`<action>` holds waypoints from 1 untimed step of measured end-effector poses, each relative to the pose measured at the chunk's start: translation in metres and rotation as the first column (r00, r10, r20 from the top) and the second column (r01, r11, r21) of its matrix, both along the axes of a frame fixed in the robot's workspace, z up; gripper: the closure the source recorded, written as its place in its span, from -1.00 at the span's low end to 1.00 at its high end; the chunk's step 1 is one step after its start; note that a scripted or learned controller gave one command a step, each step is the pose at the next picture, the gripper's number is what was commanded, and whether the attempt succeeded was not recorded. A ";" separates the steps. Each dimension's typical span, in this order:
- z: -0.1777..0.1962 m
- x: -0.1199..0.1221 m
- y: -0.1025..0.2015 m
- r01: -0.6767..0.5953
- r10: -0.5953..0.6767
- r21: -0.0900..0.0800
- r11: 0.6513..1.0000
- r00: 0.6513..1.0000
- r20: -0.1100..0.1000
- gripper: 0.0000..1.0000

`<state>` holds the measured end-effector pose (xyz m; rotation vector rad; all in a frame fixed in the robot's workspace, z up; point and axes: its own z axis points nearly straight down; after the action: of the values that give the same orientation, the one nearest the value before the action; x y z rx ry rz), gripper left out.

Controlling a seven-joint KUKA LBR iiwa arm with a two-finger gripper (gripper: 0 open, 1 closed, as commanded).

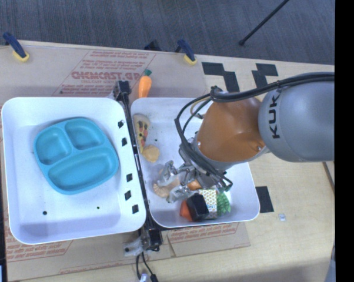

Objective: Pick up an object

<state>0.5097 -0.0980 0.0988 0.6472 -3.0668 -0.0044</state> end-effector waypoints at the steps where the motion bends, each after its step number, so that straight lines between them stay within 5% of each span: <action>1: 0.092 -0.003 0.050 -0.241 0.241 -0.001 0.971 0.971 0.008 1.00</action>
<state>0.5071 -0.0476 0.1908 1.0166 -2.9730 -0.0006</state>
